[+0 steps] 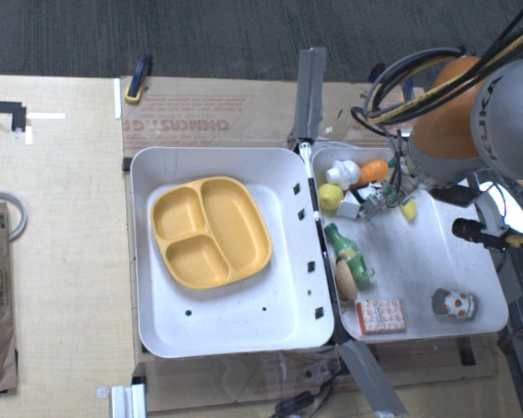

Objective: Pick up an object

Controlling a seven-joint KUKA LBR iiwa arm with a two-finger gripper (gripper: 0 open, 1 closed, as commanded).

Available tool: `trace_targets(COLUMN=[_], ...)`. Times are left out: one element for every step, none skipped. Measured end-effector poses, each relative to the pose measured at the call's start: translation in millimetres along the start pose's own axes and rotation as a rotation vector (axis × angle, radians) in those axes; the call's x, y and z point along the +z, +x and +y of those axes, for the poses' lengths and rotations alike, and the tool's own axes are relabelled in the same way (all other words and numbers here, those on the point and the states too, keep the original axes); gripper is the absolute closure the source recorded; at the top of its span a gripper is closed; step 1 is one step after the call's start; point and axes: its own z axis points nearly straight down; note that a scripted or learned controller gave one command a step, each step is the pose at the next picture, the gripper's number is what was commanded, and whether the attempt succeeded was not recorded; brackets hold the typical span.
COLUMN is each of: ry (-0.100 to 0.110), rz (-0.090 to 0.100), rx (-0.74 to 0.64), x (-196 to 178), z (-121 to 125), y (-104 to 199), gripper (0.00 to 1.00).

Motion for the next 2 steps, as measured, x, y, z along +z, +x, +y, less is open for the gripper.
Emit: trace_targets(ry=[0.001, 0.008], rz=[-0.001, 0.003], rx=[0.502, 0.240], x=[28.9, 8.1], z=[-23.6, 1.1], y=[-36.1, -60.4], gripper=[1.00, 1.00])
